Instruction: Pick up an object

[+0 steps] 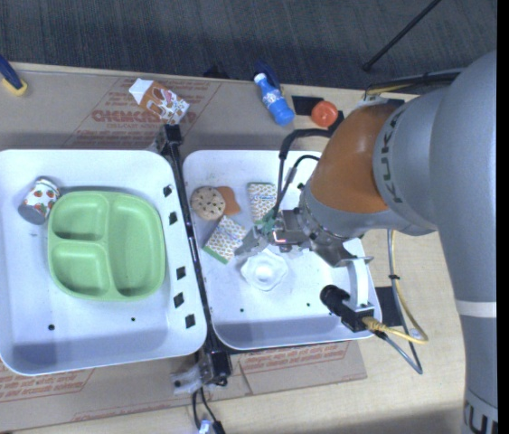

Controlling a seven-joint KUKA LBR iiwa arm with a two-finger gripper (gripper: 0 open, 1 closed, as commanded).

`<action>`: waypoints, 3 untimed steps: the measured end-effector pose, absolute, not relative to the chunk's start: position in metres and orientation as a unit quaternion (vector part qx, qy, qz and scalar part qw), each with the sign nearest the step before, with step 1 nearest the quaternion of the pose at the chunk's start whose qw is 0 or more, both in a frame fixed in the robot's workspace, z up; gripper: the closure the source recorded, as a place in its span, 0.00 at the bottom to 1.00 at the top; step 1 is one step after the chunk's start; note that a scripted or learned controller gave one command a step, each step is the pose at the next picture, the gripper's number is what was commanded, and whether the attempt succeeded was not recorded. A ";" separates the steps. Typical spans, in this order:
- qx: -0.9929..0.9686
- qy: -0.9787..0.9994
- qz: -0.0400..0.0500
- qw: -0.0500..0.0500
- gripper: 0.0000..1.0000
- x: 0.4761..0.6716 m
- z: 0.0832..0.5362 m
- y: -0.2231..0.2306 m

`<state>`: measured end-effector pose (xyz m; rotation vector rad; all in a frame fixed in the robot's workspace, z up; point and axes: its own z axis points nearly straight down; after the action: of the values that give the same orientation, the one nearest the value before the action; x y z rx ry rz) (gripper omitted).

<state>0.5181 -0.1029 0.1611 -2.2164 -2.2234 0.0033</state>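
Observation:
In the right bin (236, 333) lie a round brown cookie (207, 203), a small orange piece (229, 198), two patterned packets (261, 199) (224, 240) and a clear plastic cup (264, 270). My gripper (267, 237) hangs low over the middle of this bin, between the lower packet and the clear cup and just above the cup. The grey arm with its orange band (353, 165) hides the bin's right part.
The left bin (10, 333) holds a green divided plate (107, 242) and a small red-and-white object (39, 199). Behind the bins on the cardboard lie a blue bottle (274, 99), an orange ball (325, 112) and a snack packet (159, 102). A black divider runs between the bins.

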 end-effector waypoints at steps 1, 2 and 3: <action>-0.704 -0.710 0.000 0.000 0.00 0.567 0.095 -0.097; -0.703 -0.711 -0.001 0.000 1.00 0.567 0.106 -0.096; -0.706 -0.708 0.000 0.000 1.00 0.518 0.221 -0.107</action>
<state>0.5177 -0.1067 0.2211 -2.2177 -2.2250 0.0007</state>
